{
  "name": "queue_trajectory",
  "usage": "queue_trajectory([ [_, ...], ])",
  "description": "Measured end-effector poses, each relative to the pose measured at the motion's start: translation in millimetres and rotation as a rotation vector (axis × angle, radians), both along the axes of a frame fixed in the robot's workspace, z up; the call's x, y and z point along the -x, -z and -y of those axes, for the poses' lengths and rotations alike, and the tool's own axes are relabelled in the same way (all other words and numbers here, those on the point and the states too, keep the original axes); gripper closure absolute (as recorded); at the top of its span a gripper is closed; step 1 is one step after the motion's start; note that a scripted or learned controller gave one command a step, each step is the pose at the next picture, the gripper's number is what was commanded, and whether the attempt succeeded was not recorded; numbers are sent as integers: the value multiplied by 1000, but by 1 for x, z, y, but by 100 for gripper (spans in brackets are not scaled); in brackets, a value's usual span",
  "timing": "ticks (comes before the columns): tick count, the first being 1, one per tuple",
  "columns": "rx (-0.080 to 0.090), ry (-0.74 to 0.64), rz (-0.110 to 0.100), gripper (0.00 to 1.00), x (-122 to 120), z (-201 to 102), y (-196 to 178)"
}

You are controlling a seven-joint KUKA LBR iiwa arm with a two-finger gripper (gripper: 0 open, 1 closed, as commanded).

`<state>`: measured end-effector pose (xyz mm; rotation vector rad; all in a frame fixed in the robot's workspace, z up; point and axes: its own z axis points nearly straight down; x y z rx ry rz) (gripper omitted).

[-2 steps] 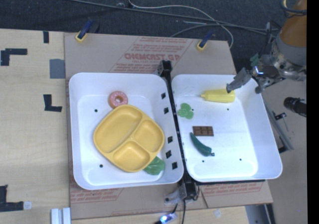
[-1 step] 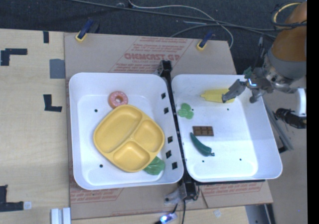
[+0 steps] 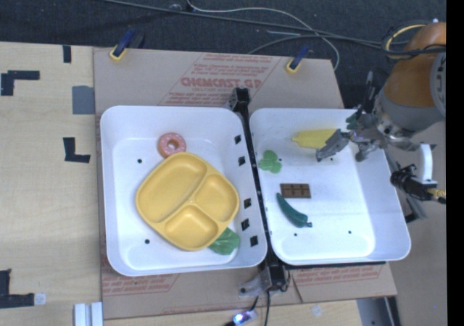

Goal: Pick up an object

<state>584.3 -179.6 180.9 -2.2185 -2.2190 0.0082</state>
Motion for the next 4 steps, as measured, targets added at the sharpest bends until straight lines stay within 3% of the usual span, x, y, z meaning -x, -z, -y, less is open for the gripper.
queue_trajectory([
  [1, 0, -1, 0, 0, -1, 2, 44],
  [2, -1, -3, 4, 100, -3, 1, 32],
  [4, -1, -2, 9, 100, -7, -4, -58],
])
